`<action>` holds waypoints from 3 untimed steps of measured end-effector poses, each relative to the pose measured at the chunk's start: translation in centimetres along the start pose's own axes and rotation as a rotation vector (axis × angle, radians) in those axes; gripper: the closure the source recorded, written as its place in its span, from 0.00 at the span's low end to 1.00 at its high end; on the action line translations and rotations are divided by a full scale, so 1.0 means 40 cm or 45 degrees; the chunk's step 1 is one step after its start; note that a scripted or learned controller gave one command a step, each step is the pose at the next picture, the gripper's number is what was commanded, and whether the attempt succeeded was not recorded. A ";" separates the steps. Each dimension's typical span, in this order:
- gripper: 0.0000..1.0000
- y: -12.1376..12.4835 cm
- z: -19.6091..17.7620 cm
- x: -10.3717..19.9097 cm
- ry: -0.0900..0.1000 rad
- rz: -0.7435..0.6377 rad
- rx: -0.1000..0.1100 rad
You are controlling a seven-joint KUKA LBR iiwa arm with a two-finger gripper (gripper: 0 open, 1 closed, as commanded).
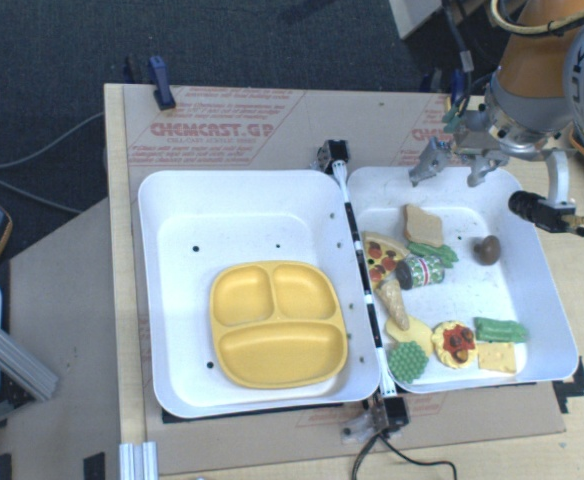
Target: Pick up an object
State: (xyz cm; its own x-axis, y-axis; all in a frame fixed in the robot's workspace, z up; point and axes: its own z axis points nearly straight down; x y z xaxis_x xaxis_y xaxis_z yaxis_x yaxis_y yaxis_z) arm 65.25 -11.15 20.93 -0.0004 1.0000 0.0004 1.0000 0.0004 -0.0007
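A: Where is the end effector (456,166) seen?

B: It is held above the far rim of the right bin (552,308), its two fingers spread apart, and nothing is gripped between them.

A: And what is there to be picked?

B: Toy food is crowded in that bin: a bread slice (423,225), a pizza slice (381,259), a green can (422,271), a brown ball (486,250). A yellow divided plate (275,323) lies alone in the left bin (172,268).

A: What might go wrong?

B: A descent straight down would likely be met by the bin's rim, not by an item. Among the crowded pieces, two could be caught at once, or a neighbour nudged aside. The ball could be rolled away by a finger, and the flat pizza slice may be skimmed over.
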 end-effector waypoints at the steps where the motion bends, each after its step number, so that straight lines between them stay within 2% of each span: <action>1: 0.00 -0.120 0.278 -0.001 -0.002 -0.001 -0.011; 2: 0.00 -0.176 0.297 -0.054 -0.004 0.000 -0.019; 3: 0.00 -0.208 0.297 -0.030 -0.009 0.000 -0.022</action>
State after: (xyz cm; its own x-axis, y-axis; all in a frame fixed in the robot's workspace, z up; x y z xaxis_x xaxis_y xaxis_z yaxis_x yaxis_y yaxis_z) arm 56.91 -12.35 9.05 -0.0002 1.0000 -0.0066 0.9999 0.0003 0.0162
